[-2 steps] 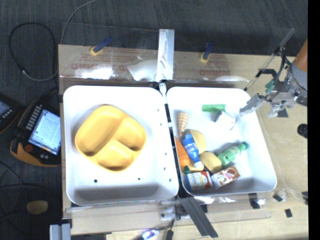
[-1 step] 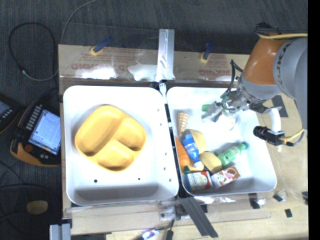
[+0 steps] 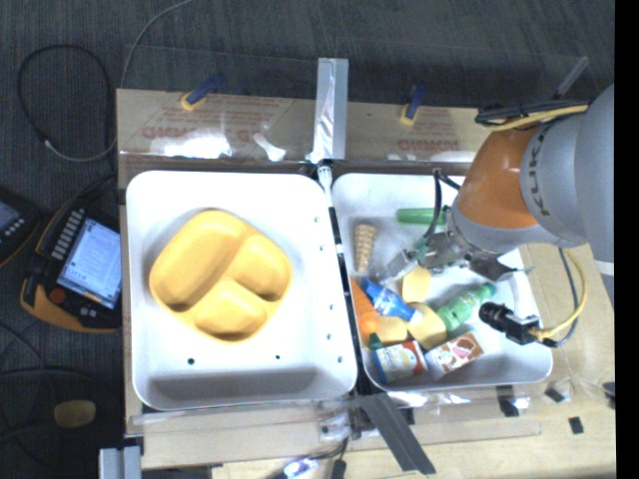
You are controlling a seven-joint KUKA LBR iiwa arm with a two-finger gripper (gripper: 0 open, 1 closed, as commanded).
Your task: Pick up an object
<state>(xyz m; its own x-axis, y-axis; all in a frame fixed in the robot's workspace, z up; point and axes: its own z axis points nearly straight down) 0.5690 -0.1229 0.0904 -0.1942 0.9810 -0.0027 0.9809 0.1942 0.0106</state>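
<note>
My gripper (image 3: 431, 254) hangs low in the right bin (image 3: 534, 367), under the arm's orange band (image 3: 499, 183). It sits just above a pale yellow piece (image 3: 415, 285) and left of a green bottle (image 3: 465, 305). A blue bottle (image 3: 384, 298), an orange item (image 3: 364, 322), a small can (image 3: 395, 359) and a red-and-white packet (image 3: 455, 351) crowd the bin's front. A waffle cone (image 3: 364, 241) lies near the bin's left wall, and a green stick-like item (image 3: 419, 215) lies behind the gripper. Nothing visibly sits between the fingers.
The left bin (image 3: 160, 387) holds a large yellow lumpy loaf shape (image 3: 220, 272). A metal divider post (image 3: 330, 98) stands behind the two bins. A black cable end with a yellow wire (image 3: 509, 322) hangs over the right bin's right side. A handheld pendant (image 3: 80, 267) lies off the bench at left.
</note>
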